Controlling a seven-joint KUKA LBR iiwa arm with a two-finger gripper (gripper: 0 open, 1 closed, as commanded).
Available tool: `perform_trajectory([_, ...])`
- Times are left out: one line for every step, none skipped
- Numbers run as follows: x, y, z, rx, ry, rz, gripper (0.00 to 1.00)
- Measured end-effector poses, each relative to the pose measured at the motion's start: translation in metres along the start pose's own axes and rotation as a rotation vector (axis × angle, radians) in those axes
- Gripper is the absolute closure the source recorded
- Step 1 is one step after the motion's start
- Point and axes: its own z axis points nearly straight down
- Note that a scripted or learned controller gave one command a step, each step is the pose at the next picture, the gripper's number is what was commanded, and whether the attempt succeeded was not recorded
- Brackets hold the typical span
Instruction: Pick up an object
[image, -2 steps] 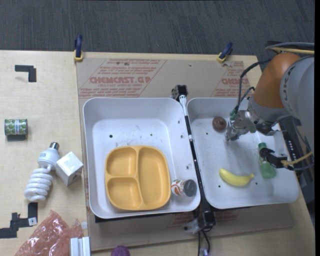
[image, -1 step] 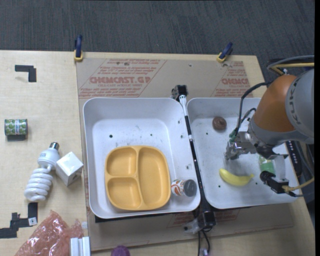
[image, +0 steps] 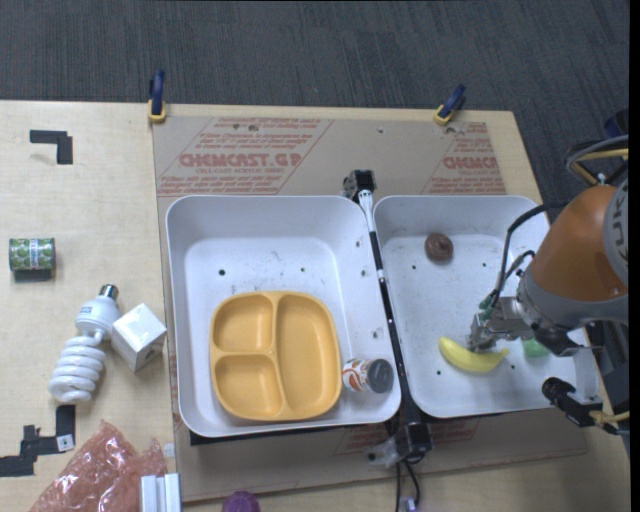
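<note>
- The grey arm with the orange band (image: 592, 250) reaches in from the right side of the camera view and bends down over the right-hand shallow white bin (image: 420, 235).
- Its end effector (image: 490, 335) sits low inside that bin, right at the upper right part of a curved yellow banana (image: 468, 356) that lies on the bin floor near the front wall.
- Whether the end effector is spread or pressed together cannot be told from this angle, nor whether the banana is between its tips.
- A small round brown object (image: 438, 246) rests near the back of the same bin, well apart from the banana.
- A small green item (image: 535, 348) shows just beside the end effector on its right, partly hidden by the arm.
- The left-hand shallow white bin (image: 190, 250) holds a yellow three-compartment plastic plate (image: 275, 355), lying flat toward the front.
- A small orange-and-white container with a grey lid (image: 367, 376) lies on its side just beside the plate's right edge, in the front right corner of that bin.
- On the pale desk (image: 80, 200) to the left of the bins lie a white spiral light bulb (image: 82, 348), a small white cube (image: 139, 336) touching it, and a green can (image: 32, 256) farther back.
- A pink mesh bag (image: 95, 470) lies at the front left of the desk.
</note>
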Motion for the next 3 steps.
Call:
perform_trajectory([0.028,0.046,0.000,0.000,0.000,-0.001,0.00])
perform_trajectory([0.044,-0.013,0.000,0.001,0.000,0.001,0.00])
perform_trajectory([0.043,-0.012,-0.010,-0.002,-0.001,0.002,1.00])
